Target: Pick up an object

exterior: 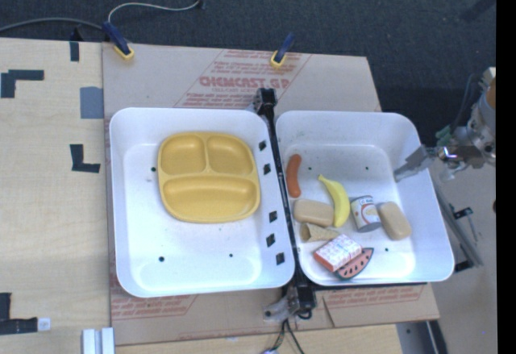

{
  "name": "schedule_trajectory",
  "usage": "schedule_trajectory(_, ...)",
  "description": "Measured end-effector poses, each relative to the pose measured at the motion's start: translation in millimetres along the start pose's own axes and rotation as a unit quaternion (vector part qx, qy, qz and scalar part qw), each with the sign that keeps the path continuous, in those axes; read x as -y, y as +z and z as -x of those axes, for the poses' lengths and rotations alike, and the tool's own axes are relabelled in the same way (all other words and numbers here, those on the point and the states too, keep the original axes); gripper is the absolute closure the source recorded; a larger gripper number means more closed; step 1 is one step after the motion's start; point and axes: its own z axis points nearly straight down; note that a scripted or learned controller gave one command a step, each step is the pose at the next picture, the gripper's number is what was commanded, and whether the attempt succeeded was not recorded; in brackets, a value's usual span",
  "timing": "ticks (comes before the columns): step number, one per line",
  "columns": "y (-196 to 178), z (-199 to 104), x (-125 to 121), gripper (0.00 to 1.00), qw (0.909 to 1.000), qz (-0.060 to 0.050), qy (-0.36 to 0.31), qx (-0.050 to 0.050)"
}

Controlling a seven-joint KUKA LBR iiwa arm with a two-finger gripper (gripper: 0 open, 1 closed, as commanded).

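1. Banana [335, 197] is my likeliest pick: it lies in the right bin [403, 128], roughly at the middle of the clutter, and I place everything else from it.
2. Left of the banana, up a little, lies a sausage [294, 174]. Just below-left is a tan bread piece [314, 212], touching or nearly so. Just right is a small can [365, 213], then a bun [394, 220] beyond the can. Below the banana sit a red-and-white box [336, 251] and a watermelon slice [355, 263].
3. Far left of the banana, in the other bin, rests a yellow tray [209, 176].
4. My claw [415, 161] hangs up and right of the banana, over the right bin's far wall. I cannot tell how wide it stands; nothing shows in it.
5. Risks, as I judge them: the banana is hemmed in by bread and can, so a descent may land on a neighbour or wedge two things together. Its curved skin may slip out. Coming in low from the right, the arm could clip the bin wall.
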Motion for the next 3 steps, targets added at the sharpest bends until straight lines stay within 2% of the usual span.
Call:
schedule_trajectory(1, 122, -4, -30, 0.00, 1.0000, -0.002, -0.001, -0.001)
schedule_trajectory(2, 175, -32, -54, 0.00, 1.0000, 0.001, 0.000, 0.001)
schedule_trajectory(3, 175, -43, 3, 0.00, 1.0000, 0.003, 0.000, 0.001)
